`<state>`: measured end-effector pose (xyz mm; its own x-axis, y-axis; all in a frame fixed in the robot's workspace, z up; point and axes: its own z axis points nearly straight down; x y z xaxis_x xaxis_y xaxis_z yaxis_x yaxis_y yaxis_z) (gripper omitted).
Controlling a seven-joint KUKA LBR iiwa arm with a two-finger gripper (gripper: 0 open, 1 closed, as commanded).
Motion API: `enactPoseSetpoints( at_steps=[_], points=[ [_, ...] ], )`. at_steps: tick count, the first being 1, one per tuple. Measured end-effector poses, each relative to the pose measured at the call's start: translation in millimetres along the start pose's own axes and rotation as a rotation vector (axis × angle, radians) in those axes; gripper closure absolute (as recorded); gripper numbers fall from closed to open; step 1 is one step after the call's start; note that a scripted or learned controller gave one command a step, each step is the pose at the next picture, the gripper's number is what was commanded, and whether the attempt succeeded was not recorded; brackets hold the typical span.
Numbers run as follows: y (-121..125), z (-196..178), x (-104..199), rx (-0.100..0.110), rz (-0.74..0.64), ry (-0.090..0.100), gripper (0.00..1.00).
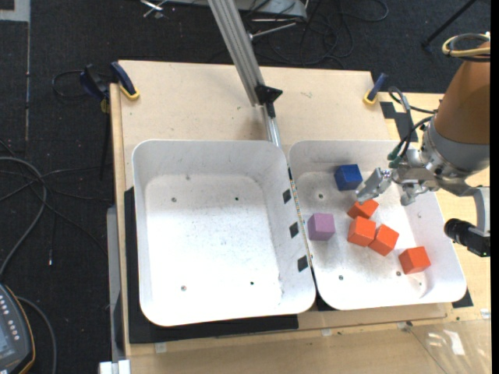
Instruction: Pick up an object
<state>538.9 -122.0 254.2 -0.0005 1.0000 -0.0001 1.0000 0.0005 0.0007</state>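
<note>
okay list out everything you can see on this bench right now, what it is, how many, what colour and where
Orange blocks: 4, orange, right bin; one by the gripper, two touching, one nearer the front right corner.
Blue block: 1, blue, right bin, toward the back.
Purple block: 1, light purple, right bin, near its left wall.
Bins: 2, white; left bin, right bin, side by side.
Clamps: 2, blue and yellow, back corners of the bench.
Metal pole: 1, silver, slanting over the back of the bench.
Arm: 1, grey with orange band, entering from the right.
Gripper: 1, over the right bin, beside the orange blocks.
</note>
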Motion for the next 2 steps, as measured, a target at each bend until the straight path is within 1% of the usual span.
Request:
enactPoseSetpoints(
  at_steps=[1, 2],
  points=[
    [14, 138, -14, -0.001, -0.001, -0.001, 0.00],
    [-11, 159, -28, -0.001, 0.002, -0.001, 0.00]
  ],
)
